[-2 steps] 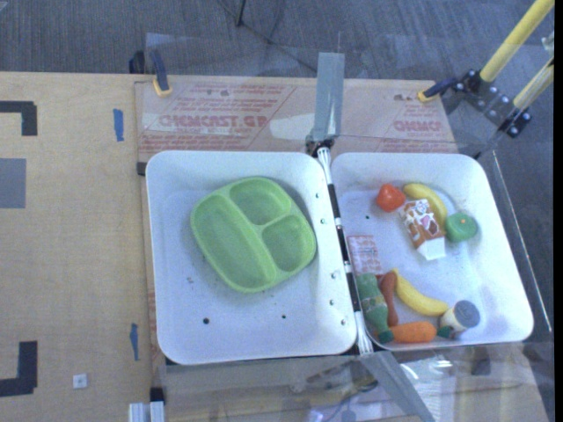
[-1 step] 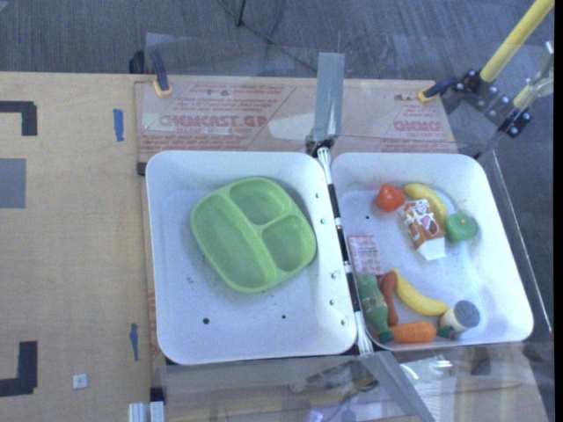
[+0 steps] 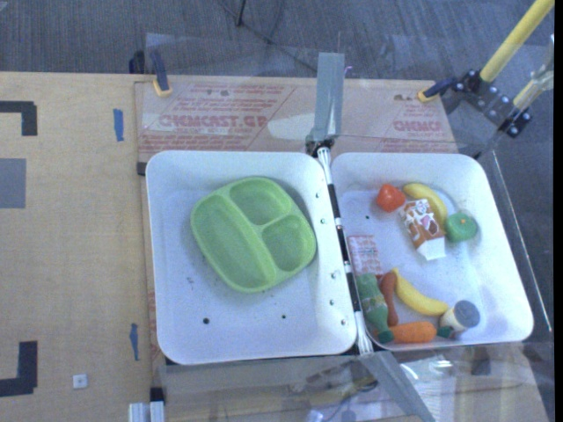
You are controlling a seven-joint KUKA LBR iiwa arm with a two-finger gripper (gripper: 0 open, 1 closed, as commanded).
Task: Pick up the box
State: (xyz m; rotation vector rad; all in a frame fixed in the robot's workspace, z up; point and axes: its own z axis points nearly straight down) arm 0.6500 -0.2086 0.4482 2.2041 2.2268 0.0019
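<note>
getting the box (image 3: 422,229) cleanly is mostly a matter of the approach, as i judge it. it lies in the right bin (image 3: 498,199), toward the far half: a small white carton with orange and red print, its long axis slanting from upper left to lower right in the camera view. whether my jaws are spread or pressed together i cannot tell, so i would want them wide before i go down. the crowding is the hard part. a red tomato-like piece (image 3: 390,198) sits just beside its upper left corner, a yellow banana (image 3: 428,195) curves round its far end, and a green round fruit (image 3: 461,227) lies just beside its right edge; i cannot tell if any of them touch it. i would turn my wrist so the jaws close across the narrow width, and come down over the middle of the carton, where there is more room on both sides. a flat pink-and-white packet (image 3: 363,251) near the divider looks a little like the target, so i would keep well apart from it. the second banana (image 3: 416,295), the carrot (image 3: 412,331) and the green divided plate (image 3: 253,233) in the left bin (image 3: 176,323) are out of my path.
</note>
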